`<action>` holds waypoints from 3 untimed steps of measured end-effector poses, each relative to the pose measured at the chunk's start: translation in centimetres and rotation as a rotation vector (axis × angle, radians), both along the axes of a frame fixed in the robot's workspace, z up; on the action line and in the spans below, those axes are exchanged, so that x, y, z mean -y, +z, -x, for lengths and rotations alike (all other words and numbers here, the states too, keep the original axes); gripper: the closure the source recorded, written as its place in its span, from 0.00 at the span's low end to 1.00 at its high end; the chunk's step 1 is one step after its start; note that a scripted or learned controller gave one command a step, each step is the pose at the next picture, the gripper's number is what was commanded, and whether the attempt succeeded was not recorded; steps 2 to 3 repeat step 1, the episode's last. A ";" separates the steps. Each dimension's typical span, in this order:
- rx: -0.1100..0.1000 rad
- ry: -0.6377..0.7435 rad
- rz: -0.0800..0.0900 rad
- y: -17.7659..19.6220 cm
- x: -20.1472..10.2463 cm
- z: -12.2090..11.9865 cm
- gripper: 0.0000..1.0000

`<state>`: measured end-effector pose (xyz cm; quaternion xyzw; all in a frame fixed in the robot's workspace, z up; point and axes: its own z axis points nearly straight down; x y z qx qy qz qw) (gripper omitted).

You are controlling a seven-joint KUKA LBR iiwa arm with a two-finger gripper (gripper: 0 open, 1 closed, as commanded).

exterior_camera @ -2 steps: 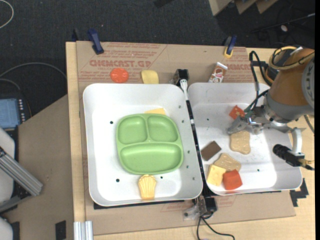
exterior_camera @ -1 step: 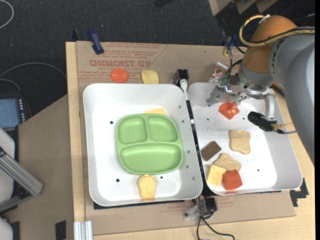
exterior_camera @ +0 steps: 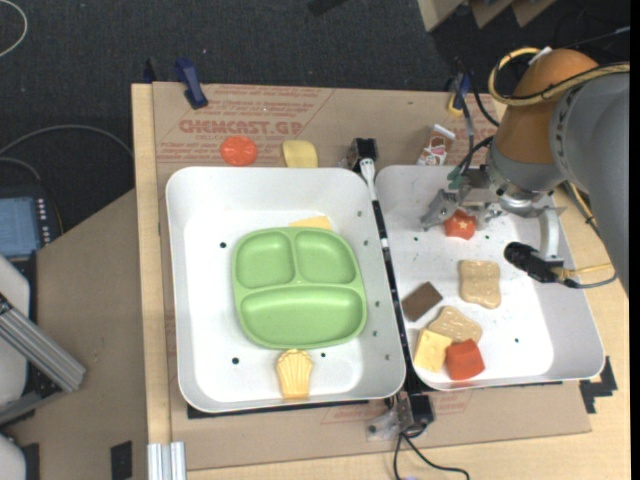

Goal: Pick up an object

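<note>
The gripper [exterior_camera: 462, 208] hangs low over the far part of the right bin [exterior_camera: 570, 353], directly above a small red piece [exterior_camera: 460, 227] lying on the bin floor. The piece is roundish and shows no clear long axis or heading. The fingers appear spread to either side above it, though whether they touch or hold it cannot be told. Nearer in the same bin lie a tan bread-shaped piece [exterior_camera: 479, 282], a brown block [exterior_camera: 421, 300], a yellow wedge [exterior_camera: 432, 350] and a red cube [exterior_camera: 464, 359].
</note>
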<state>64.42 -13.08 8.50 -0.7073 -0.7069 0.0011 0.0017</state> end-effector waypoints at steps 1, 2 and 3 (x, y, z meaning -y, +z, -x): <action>0.004 0.001 0.001 1.1 0.0 -0.2 1.00; 0.004 0.001 0.001 1.1 0.0 -0.2 1.00; 0.004 0.001 0.001 1.1 0.0 -0.2 1.00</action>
